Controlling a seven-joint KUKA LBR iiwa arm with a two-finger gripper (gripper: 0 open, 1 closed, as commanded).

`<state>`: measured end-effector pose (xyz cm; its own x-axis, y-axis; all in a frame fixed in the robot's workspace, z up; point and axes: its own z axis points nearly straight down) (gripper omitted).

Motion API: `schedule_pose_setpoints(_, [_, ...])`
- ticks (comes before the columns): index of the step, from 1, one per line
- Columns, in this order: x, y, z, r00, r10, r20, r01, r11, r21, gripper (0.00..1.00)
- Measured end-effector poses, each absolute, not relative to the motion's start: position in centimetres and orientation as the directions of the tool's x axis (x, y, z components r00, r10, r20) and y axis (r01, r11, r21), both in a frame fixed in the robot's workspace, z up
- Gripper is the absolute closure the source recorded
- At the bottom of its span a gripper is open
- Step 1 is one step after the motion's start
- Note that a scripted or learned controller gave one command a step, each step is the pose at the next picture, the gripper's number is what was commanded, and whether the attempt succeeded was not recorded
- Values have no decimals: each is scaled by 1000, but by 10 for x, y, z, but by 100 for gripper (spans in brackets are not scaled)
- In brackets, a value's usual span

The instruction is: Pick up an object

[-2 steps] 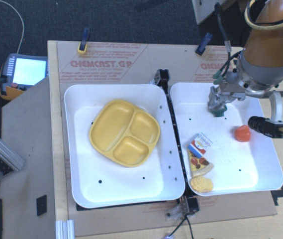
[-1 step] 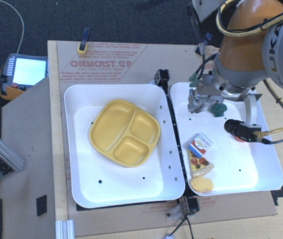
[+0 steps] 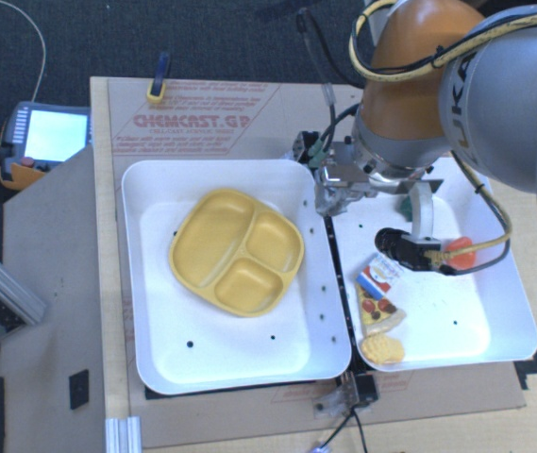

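Yellow plate (image 3: 238, 251), with three compartments, lies flat near the middle of the left bin (image 3: 138, 281), tilted diagonally to the bin's sides. In the right bin (image 3: 466, 324), three small things sit in a line along its left wall: a red, white and blue packet (image 3: 378, 278), just below it a toy pizza slice (image 3: 379, 316), and a round yellow cookie (image 3: 382, 349) in the near corner. The tool (image 3: 342, 192) hangs over the far left corner of the right bin, close to the divide between the bins, apart from the packet. Whether it is open or closed, or has hold of anything, I cannot tell. Both bins rest on the cardboard-covered counter (image 3: 106, 253).
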<state>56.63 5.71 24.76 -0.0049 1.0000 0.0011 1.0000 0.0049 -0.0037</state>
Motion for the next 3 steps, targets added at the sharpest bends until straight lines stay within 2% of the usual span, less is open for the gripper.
schedule_pose_setpoints(1, [557,90,215,-3,1000,1,1000,3,-6,100])
schedule_pose_setpoints(2, [560,91,215,-1,1000,0,1000,1,-1,100])
schedule_pose_setpoints(3, [560,91,215,0,1000,0,1000,0,-1,0])
